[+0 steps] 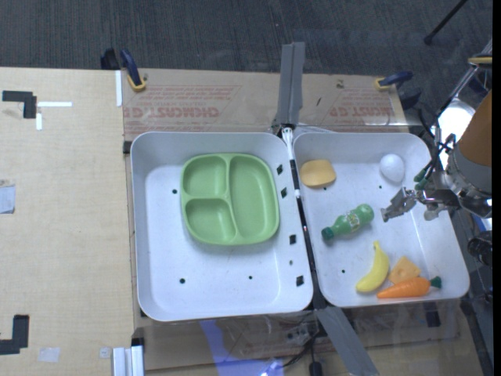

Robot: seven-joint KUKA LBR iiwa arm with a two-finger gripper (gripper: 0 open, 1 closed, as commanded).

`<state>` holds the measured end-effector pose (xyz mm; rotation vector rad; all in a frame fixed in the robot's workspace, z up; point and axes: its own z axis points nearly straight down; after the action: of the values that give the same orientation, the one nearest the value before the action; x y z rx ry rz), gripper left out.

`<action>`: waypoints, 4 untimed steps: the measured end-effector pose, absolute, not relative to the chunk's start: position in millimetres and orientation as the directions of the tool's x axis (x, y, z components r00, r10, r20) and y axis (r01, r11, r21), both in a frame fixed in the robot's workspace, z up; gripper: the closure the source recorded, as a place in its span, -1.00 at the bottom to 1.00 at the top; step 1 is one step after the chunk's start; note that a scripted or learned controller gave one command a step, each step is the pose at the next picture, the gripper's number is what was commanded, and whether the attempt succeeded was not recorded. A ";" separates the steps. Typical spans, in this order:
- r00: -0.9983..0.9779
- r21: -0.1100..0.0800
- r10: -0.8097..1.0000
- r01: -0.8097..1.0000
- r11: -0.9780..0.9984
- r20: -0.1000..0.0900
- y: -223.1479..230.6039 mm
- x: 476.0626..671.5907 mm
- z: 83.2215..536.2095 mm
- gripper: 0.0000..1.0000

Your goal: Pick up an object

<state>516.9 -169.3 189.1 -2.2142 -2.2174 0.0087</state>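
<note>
- Camera view: gripper [401, 204] hung over the right bin [344, 288], near its right wall, w/ nothing between its fingers; fingers looked slightly spread.
- Closest pick: green bottle [349, 222], lying on its side mid-bin, just left of the gripper. Prob. light, stiff plastic, smooth & round, so likely to roll or slip; best taken across the body, not the cap.
- Right bin also held a white ball [391, 165] by the far wall, yellowish bread-like piece [318, 173] at far left, banana [375, 269], cheese wedge [405, 270] and carrot [405, 289] clustered near the front, carrot touching the cheese.
- Left bin [156, 288] held a green divided plate [231, 199], its three compartments bare.
</note>
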 end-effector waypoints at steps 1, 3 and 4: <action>-0.003 -0.009 1.000 1.000 0.003 0.002 -205.6 547.6 112.7 -1.00; 0.189 -0.009 0.982 0.982 -0.189 0.001 -137.4 506.9 87.4 -1.00; 0.052 -0.009 0.999 0.999 -0.052 0.002 -114.5 476.4 87.4 -1.00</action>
<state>476.4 -114.5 87.4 -2.2730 -2.1578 0.0074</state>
